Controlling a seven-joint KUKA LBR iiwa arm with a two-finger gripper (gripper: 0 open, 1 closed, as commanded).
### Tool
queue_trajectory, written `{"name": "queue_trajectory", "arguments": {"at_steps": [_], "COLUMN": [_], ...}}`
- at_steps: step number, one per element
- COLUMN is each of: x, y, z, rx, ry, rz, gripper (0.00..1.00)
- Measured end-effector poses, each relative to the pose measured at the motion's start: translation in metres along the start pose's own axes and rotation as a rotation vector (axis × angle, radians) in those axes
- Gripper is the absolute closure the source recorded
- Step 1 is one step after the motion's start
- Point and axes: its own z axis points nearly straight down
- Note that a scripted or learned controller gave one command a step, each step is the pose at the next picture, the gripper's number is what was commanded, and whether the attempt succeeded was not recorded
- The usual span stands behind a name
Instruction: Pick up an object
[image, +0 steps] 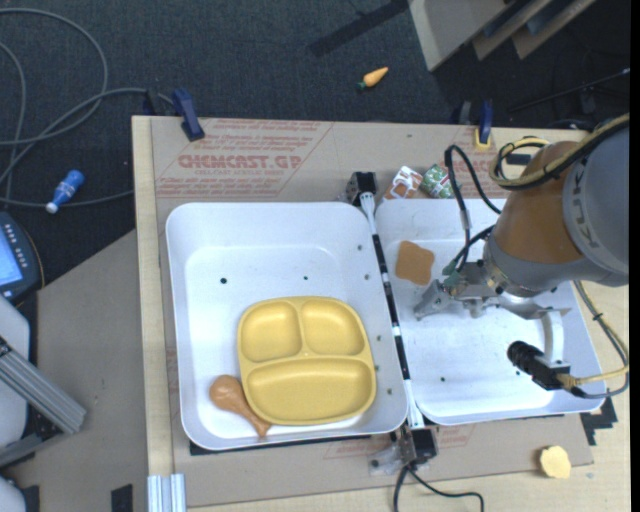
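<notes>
Right bin (480, 395) (brown square (414, 262) inside) holds pincer (432, 300), grip state unclear.

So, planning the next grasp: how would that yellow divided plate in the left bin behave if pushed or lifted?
The yellow plate looks like rigid moulded plastic, so probably stiff and light. Lying flat and wide, it should slide rather than tip. Its low rounded rim may slip from a two-finger pinch.

Tray (305, 360) in left bin (200, 250), drumstick (236, 400) beside.

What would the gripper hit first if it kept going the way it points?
Probably the right bin's white floor: the gripper seems to point down there. The brown slice lies just beside it; depth is unclear.
</notes>
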Motion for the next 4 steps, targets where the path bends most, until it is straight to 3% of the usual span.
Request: {"name": "queue_trajectory", "arguments": {"at_steps": [1, 2, 4], "x": [-0.013, -0.009, -0.006], "y": [0.075, 0.107, 0.107], "z": [0.022, 0.021, 0.021], "rx": [-0.013, -0.014, -0.011], "ry": [-0.010, -0.010, -0.010], "rz": [0.009, 0.009, 0.011], "gripper": [0.00, 0.00, 0.00]}}
